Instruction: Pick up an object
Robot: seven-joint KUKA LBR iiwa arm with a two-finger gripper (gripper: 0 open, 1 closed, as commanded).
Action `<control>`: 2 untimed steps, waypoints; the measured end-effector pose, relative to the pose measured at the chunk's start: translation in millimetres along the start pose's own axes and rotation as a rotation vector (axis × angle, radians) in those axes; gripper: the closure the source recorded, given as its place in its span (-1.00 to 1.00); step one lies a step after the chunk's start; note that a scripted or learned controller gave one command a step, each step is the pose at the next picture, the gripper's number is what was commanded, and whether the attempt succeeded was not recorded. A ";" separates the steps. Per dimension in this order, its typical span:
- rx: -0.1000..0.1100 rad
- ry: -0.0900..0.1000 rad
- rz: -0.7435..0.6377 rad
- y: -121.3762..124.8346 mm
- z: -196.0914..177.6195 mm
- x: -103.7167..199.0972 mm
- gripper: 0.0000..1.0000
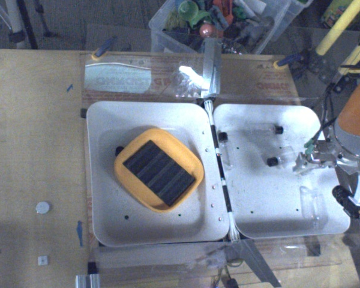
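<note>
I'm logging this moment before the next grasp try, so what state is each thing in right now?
Yellow pad with black ribbed top: lying flat in the left bin, turned at a slant, ungripped.
Gripper: low over the right bin, near its right side; finger state cannot be told.
Small black pieces: resting on the right bin's floor.
Clear storage box: open, full of mixed toys, behind the bins.

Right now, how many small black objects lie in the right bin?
3 that I can see: one small black object near the far side, one beside the divider, one toward the middle. The arm covers the bin's right edge, so more may be hidden.
</note>
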State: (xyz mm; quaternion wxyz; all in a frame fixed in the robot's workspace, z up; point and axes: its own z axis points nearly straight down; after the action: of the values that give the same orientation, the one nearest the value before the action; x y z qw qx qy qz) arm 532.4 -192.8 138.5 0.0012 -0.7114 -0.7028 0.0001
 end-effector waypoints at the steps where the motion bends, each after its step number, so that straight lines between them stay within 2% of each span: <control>1: 0.000 0.000 0.000 0.0 0.0 -0.2 -1.00; 2: -0.029 0.000 -0.021 34.3 39.4 -13.0 -1.00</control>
State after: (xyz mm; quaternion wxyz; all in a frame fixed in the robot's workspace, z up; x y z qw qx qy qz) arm 566.4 -206.1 99.1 -0.0093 -0.7038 -0.7103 -0.0102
